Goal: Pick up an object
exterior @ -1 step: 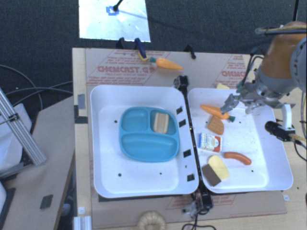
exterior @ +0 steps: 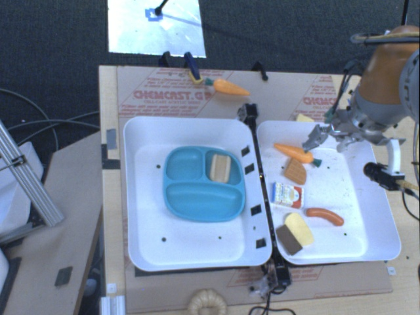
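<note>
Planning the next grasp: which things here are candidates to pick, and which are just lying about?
Candidates, right bin: carrot, cracker, small packet, sausage, yellow-and-brown block; gripper hovers by the carrot.

Lying about: blue tray, second carrot on the board.
</note>
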You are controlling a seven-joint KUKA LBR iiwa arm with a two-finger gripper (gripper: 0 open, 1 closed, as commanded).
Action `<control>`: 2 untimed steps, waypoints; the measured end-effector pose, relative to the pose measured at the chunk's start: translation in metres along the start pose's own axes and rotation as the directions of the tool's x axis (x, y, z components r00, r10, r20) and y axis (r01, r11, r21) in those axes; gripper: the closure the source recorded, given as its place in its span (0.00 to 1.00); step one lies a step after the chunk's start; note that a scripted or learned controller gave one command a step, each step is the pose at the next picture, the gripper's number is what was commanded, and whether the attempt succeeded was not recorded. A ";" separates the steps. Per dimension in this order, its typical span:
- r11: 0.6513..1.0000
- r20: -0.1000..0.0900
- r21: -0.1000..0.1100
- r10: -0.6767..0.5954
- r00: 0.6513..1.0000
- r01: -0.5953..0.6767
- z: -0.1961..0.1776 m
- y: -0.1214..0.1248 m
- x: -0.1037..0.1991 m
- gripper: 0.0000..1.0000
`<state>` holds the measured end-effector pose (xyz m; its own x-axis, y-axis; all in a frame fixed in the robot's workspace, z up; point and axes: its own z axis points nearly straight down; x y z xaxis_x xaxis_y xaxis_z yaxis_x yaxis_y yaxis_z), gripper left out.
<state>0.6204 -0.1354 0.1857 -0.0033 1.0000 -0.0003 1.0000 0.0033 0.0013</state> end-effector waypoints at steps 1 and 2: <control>1.000 -0.001 0.003 -0.002 1.000 0.002 0.042 0.000 0.005 0.00; 1.000 0.001 -0.006 0.000 1.000 0.000 0.090 0.003 0.005 0.00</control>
<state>0.6235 -0.1305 0.0959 -0.0028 1.0000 -0.0017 1.0000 0.0029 0.0073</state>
